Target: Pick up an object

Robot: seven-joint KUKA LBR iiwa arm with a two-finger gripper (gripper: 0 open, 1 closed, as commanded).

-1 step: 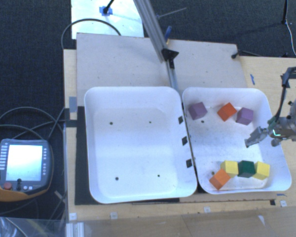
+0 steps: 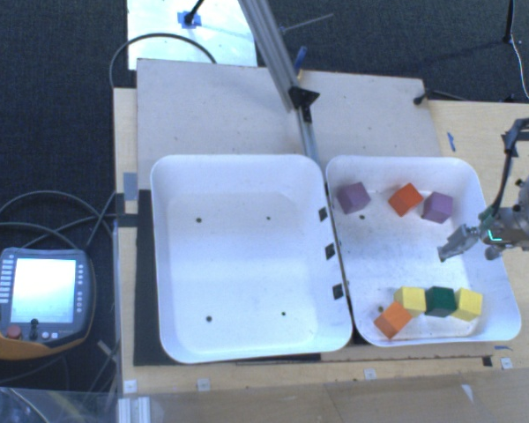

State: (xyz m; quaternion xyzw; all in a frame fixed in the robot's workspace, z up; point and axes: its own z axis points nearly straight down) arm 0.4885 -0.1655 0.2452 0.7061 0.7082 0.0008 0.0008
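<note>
**Blocks waiting in the right-hand bin, end effector at its right rim**

Dark carpet surrounds a pale wooden worktop (image 2: 388,113) that carries two shallow white bins side by side. Seven small blocks lie in the right bin (image 2: 370,263). Along its far side sit a purple cube (image 2: 353,197), an orange cube (image 2: 406,199) and a second purple cube (image 2: 437,207), the last two nearly touching. Near the front wall a yellow block (image 2: 411,300), a dark green block (image 2: 441,300) and another yellow block (image 2: 467,303) stand in a tight row, touching one another, with a second orange block (image 2: 392,319) just in front of the row's left end.

Over the right rim of that bin hangs the end effector (image 2: 458,241), reaching in from the right, between the far purple cube and the yellow-green row and apart from both. Nothing shows between its fingers; how far they are parted cannot be told from this slant.

The left bin (image 2: 238,254) shows only a few dark specks on its floor. A grey metal pole (image 2: 273,51) crosses the far side of the worktop at an angle. On the carpet to the left rests a teach pendant (image 2: 37,300) with a lit screen, its cables looping around it.
</note>
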